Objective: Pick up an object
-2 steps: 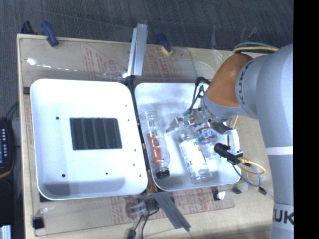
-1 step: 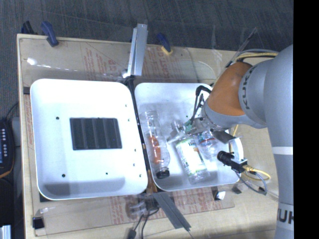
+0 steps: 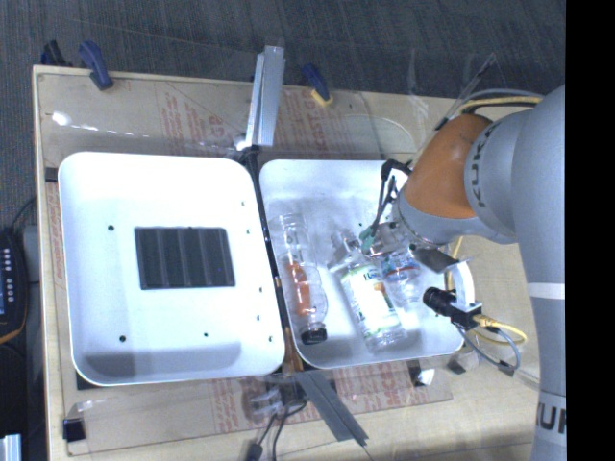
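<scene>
Dark carpet frames the wooden bench (image 3: 144, 406) where you see two white bins, the left bin (image 3: 96, 200) holding a dark ribbed grate, the right bin (image 3: 317, 185) holding clear plastic bottles. One bottle with an orange label (image 3: 301, 281) lies along the right bin's left wall, a second bottle with a white label (image 3: 370, 301) lies near its middle, neither lifted. The gripper (image 3: 389, 248) is low over the second bottle, under the wrist, so you cannot tell how it stands; the pick looks undone.
</scene>
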### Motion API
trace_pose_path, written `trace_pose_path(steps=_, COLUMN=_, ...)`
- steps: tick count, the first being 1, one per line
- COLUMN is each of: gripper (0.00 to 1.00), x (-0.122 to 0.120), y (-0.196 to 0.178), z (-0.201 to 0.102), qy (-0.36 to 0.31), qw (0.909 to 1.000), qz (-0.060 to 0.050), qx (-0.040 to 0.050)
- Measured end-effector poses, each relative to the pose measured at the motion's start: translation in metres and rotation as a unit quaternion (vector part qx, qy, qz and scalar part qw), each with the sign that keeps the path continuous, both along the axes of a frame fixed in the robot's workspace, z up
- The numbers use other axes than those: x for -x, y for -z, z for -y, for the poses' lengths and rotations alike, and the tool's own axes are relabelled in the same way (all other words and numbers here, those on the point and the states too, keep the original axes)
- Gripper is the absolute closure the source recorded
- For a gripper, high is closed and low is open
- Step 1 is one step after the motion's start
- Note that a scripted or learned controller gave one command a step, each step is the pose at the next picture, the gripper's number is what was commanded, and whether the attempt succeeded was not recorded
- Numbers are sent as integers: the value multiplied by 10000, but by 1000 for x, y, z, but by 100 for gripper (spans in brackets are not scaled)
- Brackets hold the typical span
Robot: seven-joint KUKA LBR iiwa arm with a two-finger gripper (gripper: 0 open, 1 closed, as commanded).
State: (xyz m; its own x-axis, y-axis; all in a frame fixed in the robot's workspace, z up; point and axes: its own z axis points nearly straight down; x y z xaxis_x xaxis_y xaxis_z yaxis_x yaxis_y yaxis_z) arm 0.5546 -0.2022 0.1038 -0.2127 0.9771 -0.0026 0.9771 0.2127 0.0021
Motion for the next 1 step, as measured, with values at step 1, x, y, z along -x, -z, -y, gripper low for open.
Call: trace_pose_path(steps=1, gripper=100, x=-49, y=-95, z=-29, qy=120, qw=9999, qz=-15, qx=-12)
